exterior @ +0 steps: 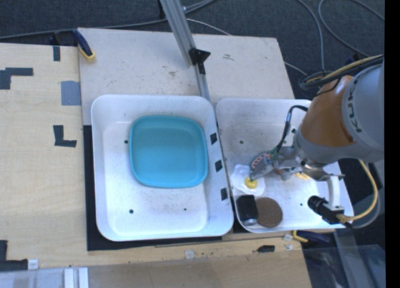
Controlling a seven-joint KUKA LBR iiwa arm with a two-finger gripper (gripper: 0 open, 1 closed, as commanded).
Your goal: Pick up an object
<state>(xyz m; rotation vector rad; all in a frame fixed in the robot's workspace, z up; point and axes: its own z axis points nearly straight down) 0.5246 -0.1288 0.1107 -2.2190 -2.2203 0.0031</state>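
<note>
The grey arm with its orange band (pixel 331 121) reaches into the right shallow white bin (pixel 262 115), its gripper (pixel 270 163) low over the bin floor. Just beside the gripper lies a small white-and-yellow object (pixel 250 182); nearer the bin's front edge lie a black rectangular block (pixel 246 207) and a brown round disc (pixel 269 212), touching. A square turquoise plastic plate (pixel 168 151) sits well apart in the left white bin (pixel 112 218).

Bulky grey arm (pixel 369 115) with an orange wrist band (pixel 325 118) and looping black cables (pixel 289 124).
</note>
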